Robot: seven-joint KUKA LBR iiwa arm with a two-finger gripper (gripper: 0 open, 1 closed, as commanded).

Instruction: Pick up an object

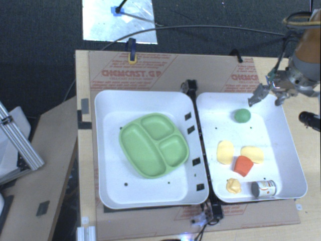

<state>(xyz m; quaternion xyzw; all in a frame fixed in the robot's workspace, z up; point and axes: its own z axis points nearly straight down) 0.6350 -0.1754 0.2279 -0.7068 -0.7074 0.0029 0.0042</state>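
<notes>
Claw [268, 95] spread, nothing in it, hanging over right bin [291, 134] far edge. Nearest target: green ball [242, 115], just below-left of it, apart from other toys, so prob easiest grab.

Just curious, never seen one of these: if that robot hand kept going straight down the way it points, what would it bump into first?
Probably the bare floor of the right bin near its top edge. The hand hangs open above it, and the green ball lies slightly to the side, though depth is hard to judge.
</notes>
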